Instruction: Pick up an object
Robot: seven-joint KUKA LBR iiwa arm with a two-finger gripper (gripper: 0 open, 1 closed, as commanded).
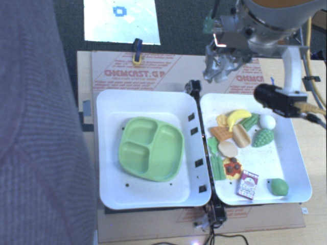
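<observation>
Counter point(317, 142) with two bins
A printed board point(153, 73) lies on it, bearing the left bin point(110, 103) and the right bin point(299, 172) side by side.

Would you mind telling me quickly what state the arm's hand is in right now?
Hand: raised above the bench behind the right bin, nothing seen in it; open or shut cannot be told.
</observation>
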